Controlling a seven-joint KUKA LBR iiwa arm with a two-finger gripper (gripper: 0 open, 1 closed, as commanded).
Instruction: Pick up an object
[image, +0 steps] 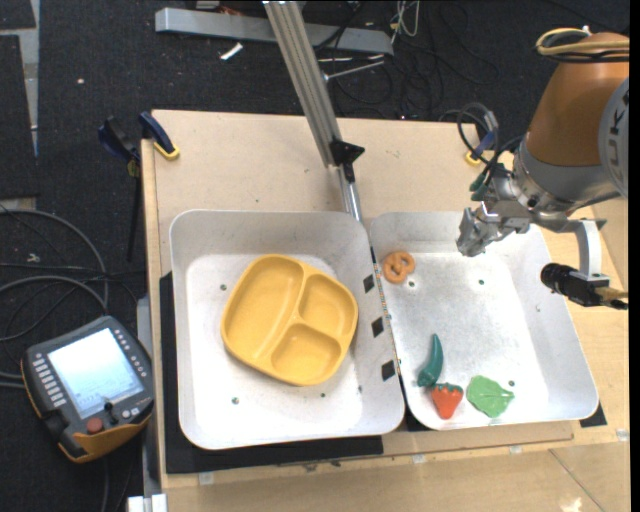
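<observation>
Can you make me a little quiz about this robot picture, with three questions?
1. True or false: the yellow divided plate sits in the left bin.
2. Which toy lies nearest the gripper? A) pretzel B) strawberry C) green leaf
3. Fill in: the teal pepper lies in the ____ bin.

Key: 1 true; 2 A; 3 right.
</observation>
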